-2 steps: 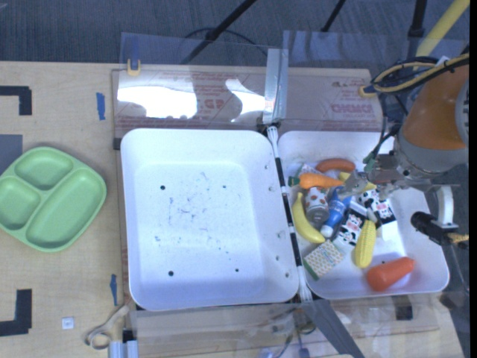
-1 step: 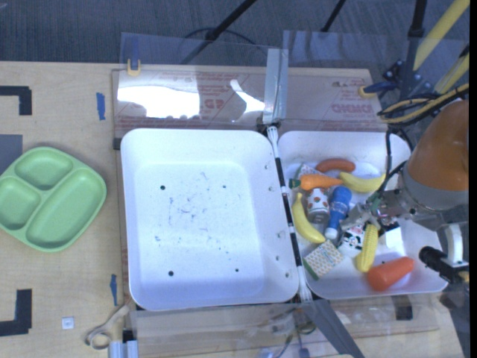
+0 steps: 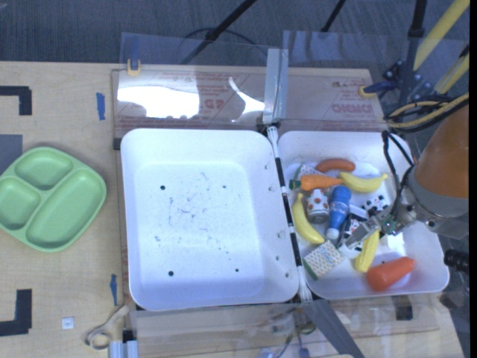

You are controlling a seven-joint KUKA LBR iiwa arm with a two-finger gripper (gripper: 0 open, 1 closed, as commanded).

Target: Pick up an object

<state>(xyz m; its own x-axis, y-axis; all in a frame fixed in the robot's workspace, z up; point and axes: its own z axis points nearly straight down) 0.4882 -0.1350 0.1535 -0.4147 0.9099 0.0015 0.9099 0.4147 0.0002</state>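
The right bin (image 3: 432, 245) holds a heap of toy items. Among them are a blue bottle (image 3: 339, 206), a small can (image 3: 318, 204), a long yellow banana (image 3: 305, 223) and a second banana (image 3: 364, 182). An orange carrot (image 3: 323, 182) and a red-brown sausage (image 3: 335, 165) lie at the back. Near the front are a patterned sponge block (image 3: 323, 257), a short yellow piece (image 3: 367, 251) and an orange-red vegetable (image 3: 389, 272). My gripper (image 3: 367, 230) hangs low over the middle of this bin, just right of the blue bottle and above the short yellow piece.
The left bin (image 3: 149, 155) sits beside the right one, with a dividing rim (image 3: 285, 215) between them. A green divided plate (image 3: 49, 197) rests on the wooden bench at far left. Clear plastic walls (image 3: 223, 95) stand behind both bins. The arm's orange band (image 3: 451, 159) overhangs the right bin's edge.
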